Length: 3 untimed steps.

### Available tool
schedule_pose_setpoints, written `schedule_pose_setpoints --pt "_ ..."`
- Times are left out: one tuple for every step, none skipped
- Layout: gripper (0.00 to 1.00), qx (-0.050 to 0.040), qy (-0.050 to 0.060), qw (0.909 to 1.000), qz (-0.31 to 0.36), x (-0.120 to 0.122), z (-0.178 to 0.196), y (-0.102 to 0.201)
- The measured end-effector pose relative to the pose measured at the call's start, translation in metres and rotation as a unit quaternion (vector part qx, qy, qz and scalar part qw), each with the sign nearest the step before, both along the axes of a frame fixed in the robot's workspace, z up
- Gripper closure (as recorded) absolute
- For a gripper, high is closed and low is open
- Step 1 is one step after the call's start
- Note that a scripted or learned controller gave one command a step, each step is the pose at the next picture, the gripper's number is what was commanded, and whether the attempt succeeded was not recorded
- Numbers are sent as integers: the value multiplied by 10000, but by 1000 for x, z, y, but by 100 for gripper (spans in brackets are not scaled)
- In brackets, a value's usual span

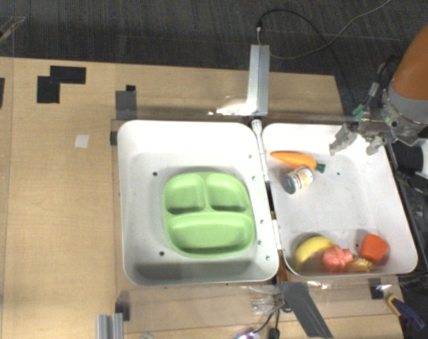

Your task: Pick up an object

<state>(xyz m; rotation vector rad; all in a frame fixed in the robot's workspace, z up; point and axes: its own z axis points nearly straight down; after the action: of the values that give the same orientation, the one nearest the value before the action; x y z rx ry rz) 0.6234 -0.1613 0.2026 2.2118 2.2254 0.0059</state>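
The right bin (355, 210) holds an orange carrot (293, 159) near its far left corner, with a small tin can (298, 180) lying on its side just below it. Along the bin's near edge lie a yellow banana (311, 249), a pink toy (336, 259) and an orange-red block (373, 247). My gripper (358, 140) hangs over the far right part of this bin, to the right of the carrot. Its two fingers stand apart with nothing between them.
The left bin (140, 189) bears a green divided plate (208, 212). A metal post (259, 80) stands behind the wall between the bins. The arm's grey and orange wrist (419, 76) fills the upper right. Wooden bench lies to the left.
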Motion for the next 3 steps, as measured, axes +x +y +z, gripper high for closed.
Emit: schedule_pose_setpoints --pt "0 -6 -30 9998 187 9 -114 47" --pt "0 -1 -33 9990 448 -71 -112 59" --pt "100 7 -79 9990 450 -67 -100 61"
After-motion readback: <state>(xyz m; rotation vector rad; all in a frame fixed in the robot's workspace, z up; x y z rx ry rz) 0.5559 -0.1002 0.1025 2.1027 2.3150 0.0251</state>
